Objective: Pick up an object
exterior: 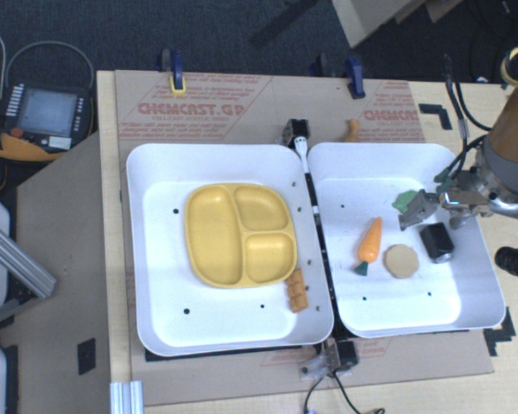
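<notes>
Two white bins sit side by side on the tabletop (242,365). Left bin (155,317): yellow divided plate (239,234) in the middle, small brown snack piece (297,291) just beside plate's near right corner. Right bin (466,304): toy carrot (370,240) approx. center, tilted, green stem end toward the near edge; round tan cookie (402,260) just right of it; small black block (437,241) right of cookie, near the bin's right edge; green item (407,200) toward the far side, partly under the claw. Arm w/ orange band enters from the right edge. Claw (432,207) hovers over the right bin's far right part, above green item & black block. Fingers look spread, nothing pinched btw them.
</notes>
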`<state>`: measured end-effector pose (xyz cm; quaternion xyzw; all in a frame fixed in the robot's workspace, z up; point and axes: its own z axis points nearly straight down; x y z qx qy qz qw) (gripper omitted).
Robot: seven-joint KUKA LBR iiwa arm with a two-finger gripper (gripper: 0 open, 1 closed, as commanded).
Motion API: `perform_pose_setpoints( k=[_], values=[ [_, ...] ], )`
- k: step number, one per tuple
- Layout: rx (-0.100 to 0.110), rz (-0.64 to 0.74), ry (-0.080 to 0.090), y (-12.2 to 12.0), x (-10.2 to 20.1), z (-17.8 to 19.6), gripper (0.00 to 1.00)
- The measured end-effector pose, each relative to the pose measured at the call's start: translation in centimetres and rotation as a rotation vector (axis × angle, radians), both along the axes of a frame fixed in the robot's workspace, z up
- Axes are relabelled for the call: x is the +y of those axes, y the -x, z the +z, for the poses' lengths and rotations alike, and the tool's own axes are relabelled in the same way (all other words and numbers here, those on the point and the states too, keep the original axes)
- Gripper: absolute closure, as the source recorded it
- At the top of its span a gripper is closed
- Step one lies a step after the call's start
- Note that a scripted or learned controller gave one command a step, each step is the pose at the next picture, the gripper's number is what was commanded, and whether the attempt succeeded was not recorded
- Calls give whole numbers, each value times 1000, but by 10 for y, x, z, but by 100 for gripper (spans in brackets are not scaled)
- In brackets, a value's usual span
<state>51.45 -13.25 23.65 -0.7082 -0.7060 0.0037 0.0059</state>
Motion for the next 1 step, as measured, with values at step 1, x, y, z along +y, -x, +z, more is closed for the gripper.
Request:
perform_pose_setpoints(
  k=[1],
  values=[
    [-12, 3, 2, -2, 0, 6, 0]
  ],
)
